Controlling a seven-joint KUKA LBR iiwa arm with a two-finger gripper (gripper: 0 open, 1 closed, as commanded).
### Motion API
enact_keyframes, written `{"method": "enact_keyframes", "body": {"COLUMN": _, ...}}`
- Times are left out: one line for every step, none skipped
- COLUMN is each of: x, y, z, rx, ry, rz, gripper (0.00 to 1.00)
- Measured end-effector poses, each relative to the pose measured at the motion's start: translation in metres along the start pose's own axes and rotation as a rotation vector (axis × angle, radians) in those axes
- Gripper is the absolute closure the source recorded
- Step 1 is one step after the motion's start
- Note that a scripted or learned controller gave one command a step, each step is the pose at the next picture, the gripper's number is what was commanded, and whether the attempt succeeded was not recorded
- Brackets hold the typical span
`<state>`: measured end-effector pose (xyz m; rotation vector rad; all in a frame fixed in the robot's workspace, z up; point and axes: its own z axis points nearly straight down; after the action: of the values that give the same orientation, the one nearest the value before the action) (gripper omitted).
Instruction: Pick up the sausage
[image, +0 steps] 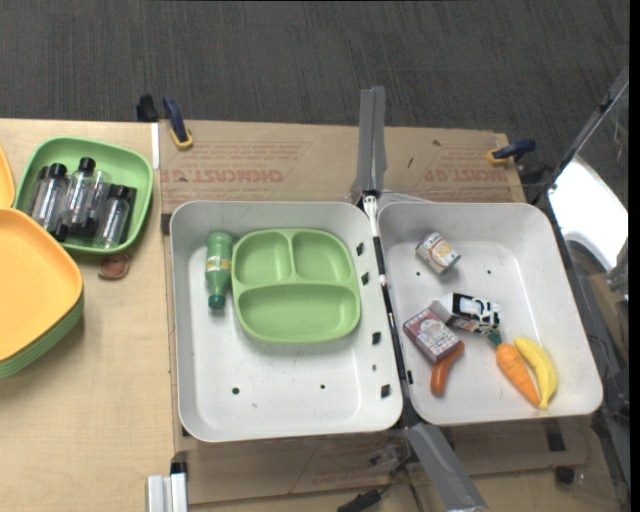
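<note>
The bench (90, 440) carries two white bins (285, 405) side by side, a green tray (135, 175) of bottles, and stacked orange plates (35, 300) at left.

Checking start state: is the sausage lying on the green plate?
No, the sausage lies in the right bin beside a small box; the green plate sits in the left bin.

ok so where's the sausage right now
In the right bin, near its front-left corner, the sausage lies tilted, its upper end touching the small pink box, left of the carrot.
</note>
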<state>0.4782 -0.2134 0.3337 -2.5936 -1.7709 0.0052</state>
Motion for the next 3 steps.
{"method": "enact_keyframes", "body": {"x": 0.003, "y": -0.001, "z": 0.001, "rx": -0.001, "ry": 0.0, "rz": -0.247, "gripper": 1.0}}
{"method": "enact_keyframes", "body": {"x": 0.002, "y": -0.001, "z": -0.005, "rx": -0.002, "ry": 0.0, "rz": -0.512, "gripper": 1.0}}
{"method": "enact_keyframes", "body": {"x": -0.008, "y": 0.004, "z": -0.014, "rx": -0.005, "ry": -0.001, "rz": -0.829, "gripper": 1.0}}
